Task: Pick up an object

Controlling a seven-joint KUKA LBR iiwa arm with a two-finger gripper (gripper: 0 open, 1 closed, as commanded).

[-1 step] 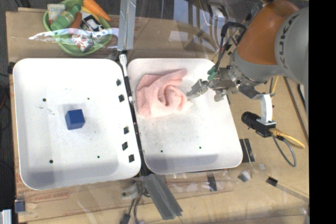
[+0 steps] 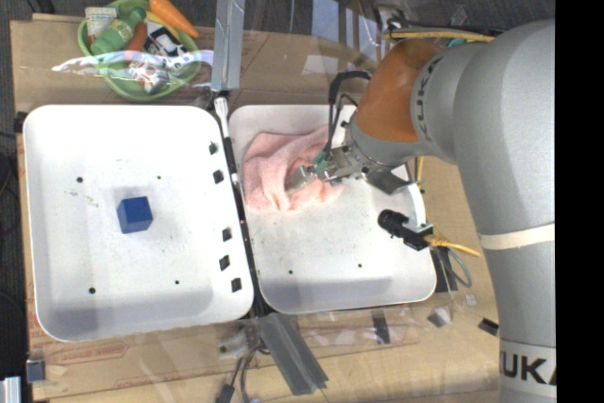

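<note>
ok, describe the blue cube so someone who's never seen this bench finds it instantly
Start at the two white bins and take the left bin, the one away from the arm. The blue cube sits alone on its floor, slightly left of centre. It is small, hard-edged and dark blue, unlike the crumpled pink cloth in the right bin.
</note>
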